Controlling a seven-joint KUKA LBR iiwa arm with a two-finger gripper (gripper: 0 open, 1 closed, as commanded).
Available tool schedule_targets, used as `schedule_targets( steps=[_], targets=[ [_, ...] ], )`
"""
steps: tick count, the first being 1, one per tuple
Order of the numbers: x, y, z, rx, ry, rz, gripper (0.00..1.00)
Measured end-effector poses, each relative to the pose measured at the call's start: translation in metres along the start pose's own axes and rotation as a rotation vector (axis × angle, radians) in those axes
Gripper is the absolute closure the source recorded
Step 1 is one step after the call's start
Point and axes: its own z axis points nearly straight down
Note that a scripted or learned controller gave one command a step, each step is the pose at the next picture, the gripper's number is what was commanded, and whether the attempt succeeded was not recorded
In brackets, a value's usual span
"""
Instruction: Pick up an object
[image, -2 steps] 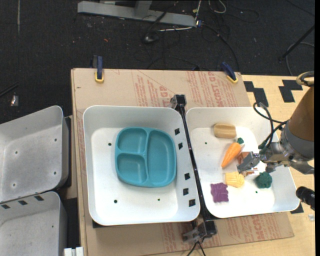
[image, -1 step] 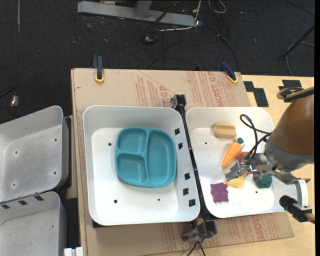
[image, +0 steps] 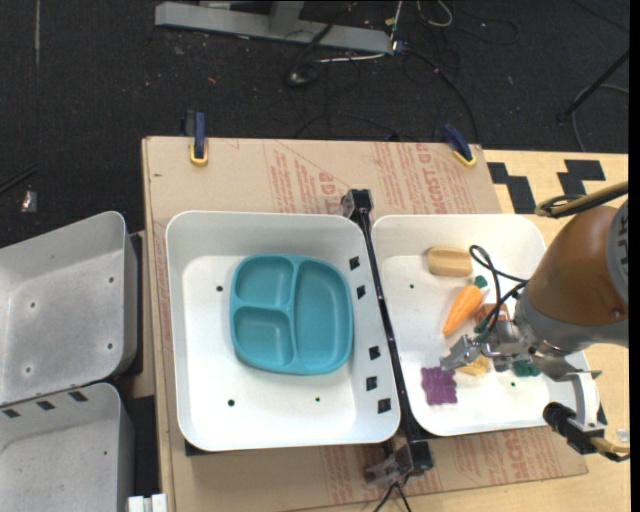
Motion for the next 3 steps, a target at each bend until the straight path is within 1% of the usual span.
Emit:
schedule_targets(
  steps=[1, 2, 3],
  targets=[
    [0.000, 0.001, -0.012, -0.004, -0.001, 0.001, 1.00],
    [-0.002, 0.009, -0.057, -0.009, -0.003, -0.005, 1.00],
    [-0.003, 0.009, -0.100, -0.009, -0.003, -0.005, 1.00]
  ],
)
